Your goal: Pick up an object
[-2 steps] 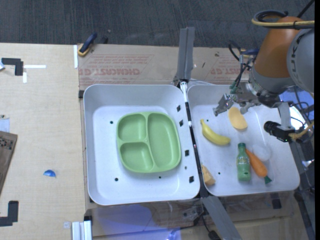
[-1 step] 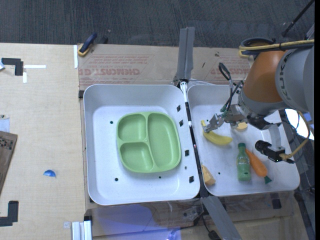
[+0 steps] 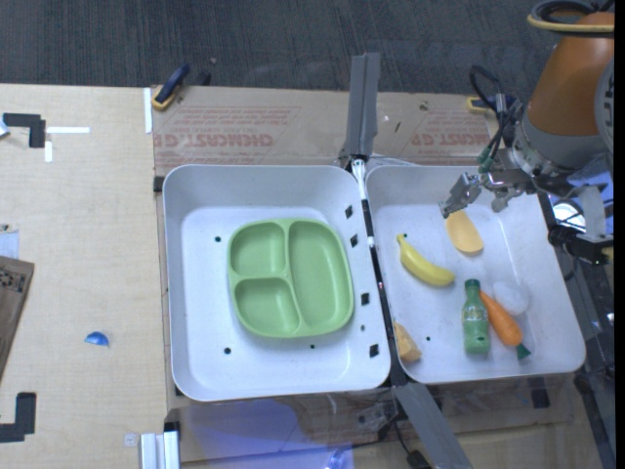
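A grey arm (image 3: 571,86) with an orange band reaches in over the far right corner of the right bin (image 3: 557,360), one of two shallow white bins set side by side on the bench. Behind both bins lies a sheet of brown cardboard (image 3: 254,125) printed in red; the lettering reads upside down and reversed and cannot be made out with certainty. The left bin (image 3: 186,262) carries a pale green divided plate (image 3: 291,277) with three compartments, sitting near its middle.

The gripper (image 3: 479,190) hangs above the far edge of the right bin, its fingers slightly parted with nothing between them. Just below it, near the bin's far side, rests a yellow-orange wedge (image 3: 465,233). A banana (image 3: 424,263) lies toward the bin's left wall. A green bottle (image 3: 475,318), its label too small to read, lies beside a carrot (image 3: 503,322) near the right corner at the front, with a clear, pale object (image 3: 511,296) touching the carrot. A small tan piece (image 3: 405,343) sits at the front left corner.
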You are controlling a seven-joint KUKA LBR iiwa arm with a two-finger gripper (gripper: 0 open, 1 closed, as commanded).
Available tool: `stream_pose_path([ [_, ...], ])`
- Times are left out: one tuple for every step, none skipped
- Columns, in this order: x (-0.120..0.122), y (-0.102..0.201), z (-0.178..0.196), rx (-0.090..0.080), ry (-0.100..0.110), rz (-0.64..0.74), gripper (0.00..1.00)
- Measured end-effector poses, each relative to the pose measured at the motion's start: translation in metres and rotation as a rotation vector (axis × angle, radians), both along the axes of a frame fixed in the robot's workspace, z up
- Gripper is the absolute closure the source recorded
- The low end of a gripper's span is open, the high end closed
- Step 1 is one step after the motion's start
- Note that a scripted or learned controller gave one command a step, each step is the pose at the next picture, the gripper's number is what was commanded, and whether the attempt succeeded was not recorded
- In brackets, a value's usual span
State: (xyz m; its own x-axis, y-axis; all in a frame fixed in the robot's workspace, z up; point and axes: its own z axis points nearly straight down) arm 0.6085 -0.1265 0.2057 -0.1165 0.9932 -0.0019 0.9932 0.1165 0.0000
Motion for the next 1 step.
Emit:
stream_pose_path([
  [0.0131, 0.0256, -0.1133, 0.001, -0.001, 0.158, 0.0],
])
